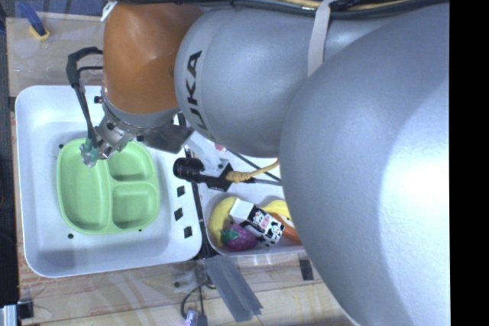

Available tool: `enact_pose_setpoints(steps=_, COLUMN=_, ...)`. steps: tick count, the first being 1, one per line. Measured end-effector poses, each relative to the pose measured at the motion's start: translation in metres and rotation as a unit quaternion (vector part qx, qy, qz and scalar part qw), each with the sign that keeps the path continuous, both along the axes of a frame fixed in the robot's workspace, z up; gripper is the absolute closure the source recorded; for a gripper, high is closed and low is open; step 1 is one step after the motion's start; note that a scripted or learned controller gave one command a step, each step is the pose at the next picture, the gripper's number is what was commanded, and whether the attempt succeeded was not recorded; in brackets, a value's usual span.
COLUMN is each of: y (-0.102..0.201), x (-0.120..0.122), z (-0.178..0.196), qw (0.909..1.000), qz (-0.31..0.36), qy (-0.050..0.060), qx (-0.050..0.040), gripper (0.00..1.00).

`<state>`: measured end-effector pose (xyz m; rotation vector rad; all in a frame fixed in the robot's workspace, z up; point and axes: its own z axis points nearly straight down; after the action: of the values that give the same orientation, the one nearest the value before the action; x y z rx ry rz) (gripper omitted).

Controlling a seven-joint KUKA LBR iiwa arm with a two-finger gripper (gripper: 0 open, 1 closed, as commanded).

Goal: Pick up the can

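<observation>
The big grey arm with its orange band [145, 57] covers most of the view and reaches over the left bin [38, 118]. My gripper [95, 151] hangs at the upper left corner of a green divided plate [107, 191] lying in that bin. In the visible strip of the right bin [229, 252], a small white item with black and red marks [263, 224] lies among other things; I cannot tell whether it is the can. The arm hides most of the right bin.
A yellow rounded object [221, 211] and a purple object [241, 238] lie beside the white item in the right bin. A black cable [76, 80] loops above the gripper. The wooden bench [46, 50] borders the left bin at top and bottom.
</observation>
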<state>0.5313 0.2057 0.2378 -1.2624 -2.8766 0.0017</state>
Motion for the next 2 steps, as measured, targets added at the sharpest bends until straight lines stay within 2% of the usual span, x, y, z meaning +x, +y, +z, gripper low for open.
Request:
enact_pose_setpoints(steps=1, y=-0.012, x=-0.056, z=-0.029, qw=0.9968, qz=0.08, qy=0.001, qx=-0.0002, gripper=1.0)
enact_pose_setpoints(steps=2, y=0.002, x=-0.039, z=-0.146, qw=0.995, qz=0.1, qy=0.0, qx=0.0006, gripper=1.0)
